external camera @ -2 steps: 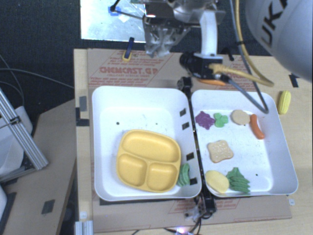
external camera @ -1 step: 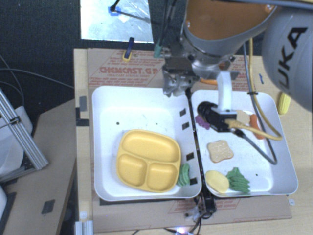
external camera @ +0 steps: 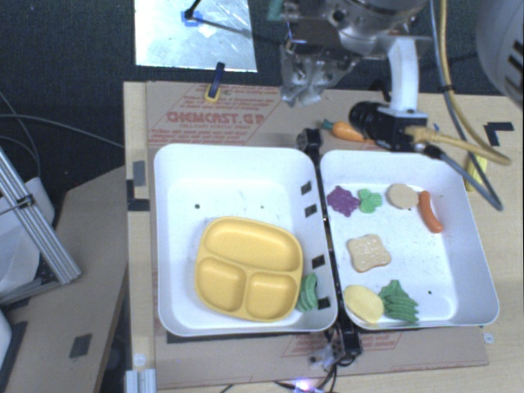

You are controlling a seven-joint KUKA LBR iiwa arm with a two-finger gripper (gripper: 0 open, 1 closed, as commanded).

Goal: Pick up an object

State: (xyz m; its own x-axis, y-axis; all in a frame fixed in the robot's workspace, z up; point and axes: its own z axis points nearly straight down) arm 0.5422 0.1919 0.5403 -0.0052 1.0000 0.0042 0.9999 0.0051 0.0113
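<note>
My gripper (external camera: 304, 84) hangs high above the bench's back edge, over the cardboard behind the gap between the two bins, with nothing seen in it. The right bin (external camera: 467, 244) holds toy food: purple grapes (external camera: 341, 201), a small green piece (external camera: 370, 201), a beige round piece (external camera: 401, 195), an orange-red sausage (external camera: 430, 211), a slice of toast (external camera: 368, 253), a yellow lump (external camera: 363, 303) and a green leafy piece (external camera: 399, 301). The left bin (external camera: 176, 219) holds a yellow divided tray (external camera: 248, 267), with a green piece (external camera: 309, 293) at its right edge.
An orange carrot (external camera: 344, 131) lies on the bench behind the right bin, beside a black fitting (external camera: 385, 125) with cables trailing right. A shiny sheet (external camera: 195, 21) lies at the back left. A metal frame (external camera: 33, 228) stands at the left.
</note>
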